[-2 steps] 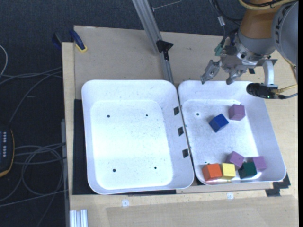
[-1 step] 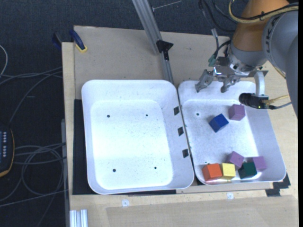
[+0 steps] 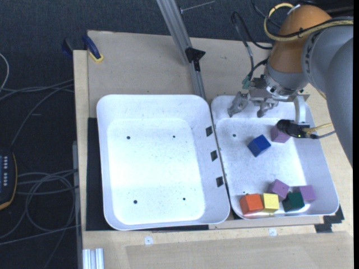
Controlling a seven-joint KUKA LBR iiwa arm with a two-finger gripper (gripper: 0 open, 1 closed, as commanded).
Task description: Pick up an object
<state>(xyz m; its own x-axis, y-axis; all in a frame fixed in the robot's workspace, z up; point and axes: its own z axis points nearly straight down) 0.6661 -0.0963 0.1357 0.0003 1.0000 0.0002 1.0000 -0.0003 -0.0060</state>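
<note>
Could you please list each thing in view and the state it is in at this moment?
gripper: jaws open, holding nothing, above the right bin's far edge
blue cube: tilted, alone mid-bin
purple block: near the far wall
orange cube, yellow cube, green cube: in a row at the near wall
right bin: holds the blocks

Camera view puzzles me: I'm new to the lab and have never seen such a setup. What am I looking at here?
One fixed camera looks down at a slant on a bench. The grey and orange machine at right is a robot arm; its gripper hangs open over the far edge of the right white bin, holding nothing. That bin holds small blocks: a blue block, a purple block near it, and orange, yellow, green and two more purple ones clustered at the near edge. The left bin sits beside it.
</note>
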